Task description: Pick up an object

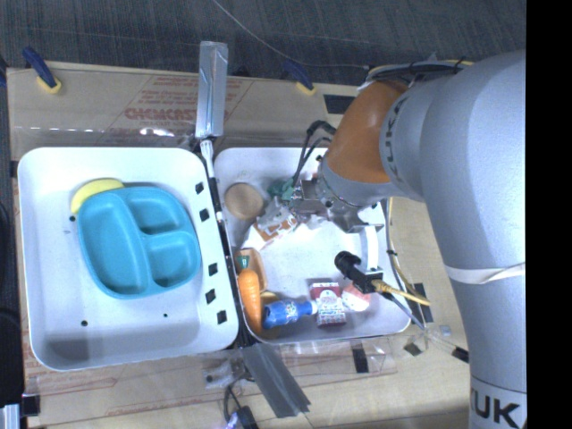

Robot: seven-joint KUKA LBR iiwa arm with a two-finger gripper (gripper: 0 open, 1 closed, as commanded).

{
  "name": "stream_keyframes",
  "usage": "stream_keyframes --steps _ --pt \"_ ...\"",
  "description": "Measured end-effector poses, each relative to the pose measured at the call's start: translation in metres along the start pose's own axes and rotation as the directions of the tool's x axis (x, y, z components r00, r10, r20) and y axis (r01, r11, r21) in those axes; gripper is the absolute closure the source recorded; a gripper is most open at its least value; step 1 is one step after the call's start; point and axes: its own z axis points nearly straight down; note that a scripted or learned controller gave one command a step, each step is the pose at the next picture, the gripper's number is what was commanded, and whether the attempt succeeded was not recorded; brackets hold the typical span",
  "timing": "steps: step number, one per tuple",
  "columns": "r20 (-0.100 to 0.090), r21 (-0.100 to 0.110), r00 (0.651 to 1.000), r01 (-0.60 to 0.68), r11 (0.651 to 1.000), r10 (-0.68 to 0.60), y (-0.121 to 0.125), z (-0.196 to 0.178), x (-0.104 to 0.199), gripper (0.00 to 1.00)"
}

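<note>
Packet (273,228) near the far-left corner of the right bin (299,262) lies just beside the gripper (299,206), set low seemingly to grasp it; spread or pinched, I cannot tell.

There are two white bins, the left bin (54,329) and the right bin (299,257).

The left bin holds two things:
- one blue divided tray (138,239)
- one yellow piece (94,190) at the tray's upper left edge

In the right bin I count six, though crowding near the bottom may hide more:
- one tan round thing (243,200)
- one small teal thing (284,189)
- one orange-and-white packet (275,227)
- one carrot (250,298)
- one blue can (288,311)
- one red-and-white carton (329,304)

Two blue clamps grip the board's top edge, one at upper left (41,70) and one at upper centre (299,75).
</note>
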Motion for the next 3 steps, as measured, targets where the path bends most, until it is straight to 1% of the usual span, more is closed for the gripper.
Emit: stream_keyframes --steps 1,2,3 --pt "0.006 -0.026 0.951 0.309 0.951 -0.309 0.066 0.010 -0.045 0.00" --pt "-0.002 0.009 0.990 0.143 0.990 -0.143 0.036 0.030 -0.013 0.00" --pt "-0.006 0.011 0.939 0.343 0.939 -0.343 0.064 0.033 0.009 0.00"
